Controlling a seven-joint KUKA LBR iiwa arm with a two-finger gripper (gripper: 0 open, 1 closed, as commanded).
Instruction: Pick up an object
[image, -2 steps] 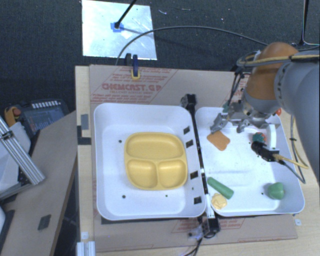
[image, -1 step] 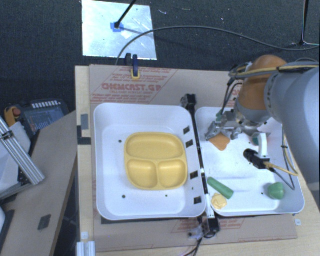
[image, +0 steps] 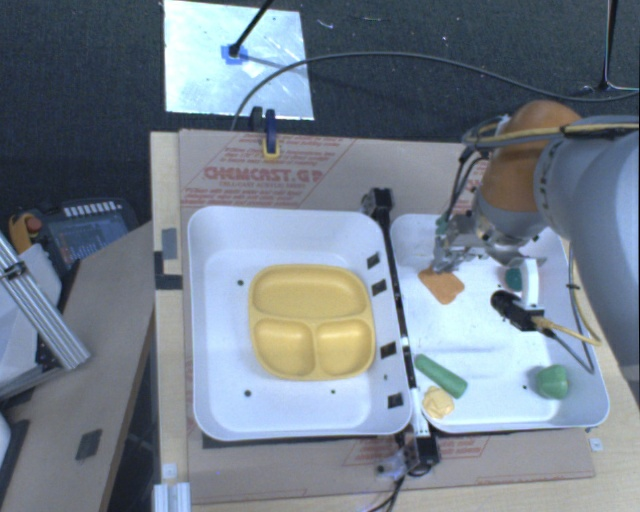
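1 end effector (image: 445, 258), grip state unreadable, poised over the flat orange piece (image: 442, 287): seemingly light, thin, best pinched edgewise.

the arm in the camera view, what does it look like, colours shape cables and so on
The arm is a thick, rounded grey tube with a smooth casing. Above the wrist sits a bulging orange band. Thin dark and pale cables loop along the outside of the wrist from the orange part down toward the gripper, which is a small grey metal assembly, much slimmer than the arm. No markings can be read on it.
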